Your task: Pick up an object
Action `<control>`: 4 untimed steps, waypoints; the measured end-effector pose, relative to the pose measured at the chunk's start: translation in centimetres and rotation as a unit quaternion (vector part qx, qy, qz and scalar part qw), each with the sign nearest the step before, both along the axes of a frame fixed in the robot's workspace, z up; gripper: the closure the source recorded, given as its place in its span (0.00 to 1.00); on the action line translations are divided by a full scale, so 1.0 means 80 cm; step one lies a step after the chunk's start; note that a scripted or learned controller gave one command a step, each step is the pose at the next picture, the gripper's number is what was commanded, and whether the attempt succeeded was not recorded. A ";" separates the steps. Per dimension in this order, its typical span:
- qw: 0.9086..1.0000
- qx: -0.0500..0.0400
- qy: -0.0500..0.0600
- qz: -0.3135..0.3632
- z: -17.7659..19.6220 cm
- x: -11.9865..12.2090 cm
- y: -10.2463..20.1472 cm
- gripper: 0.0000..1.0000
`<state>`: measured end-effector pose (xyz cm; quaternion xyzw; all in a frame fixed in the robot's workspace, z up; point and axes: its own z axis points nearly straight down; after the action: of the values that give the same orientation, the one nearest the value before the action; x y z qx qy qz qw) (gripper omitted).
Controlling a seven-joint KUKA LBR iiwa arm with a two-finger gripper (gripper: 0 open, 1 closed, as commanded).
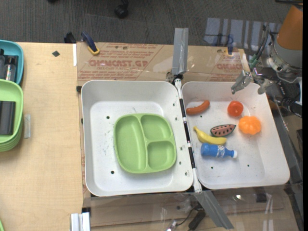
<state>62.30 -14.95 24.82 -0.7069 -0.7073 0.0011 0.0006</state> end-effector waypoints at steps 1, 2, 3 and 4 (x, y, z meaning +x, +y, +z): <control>1.000 0.000 0.001 0.001 0.010 0.000 -0.001 1.00; 0.984 -0.001 0.001 -0.180 -0.059 -0.028 0.075 1.00; 0.966 -0.001 0.001 -0.259 -0.043 -0.012 0.177 1.00; 0.932 -0.002 0.002 -0.363 -0.073 -0.104 0.248 1.00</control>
<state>53.95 4.89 18.98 -0.9156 -0.4021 0.0035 0.0007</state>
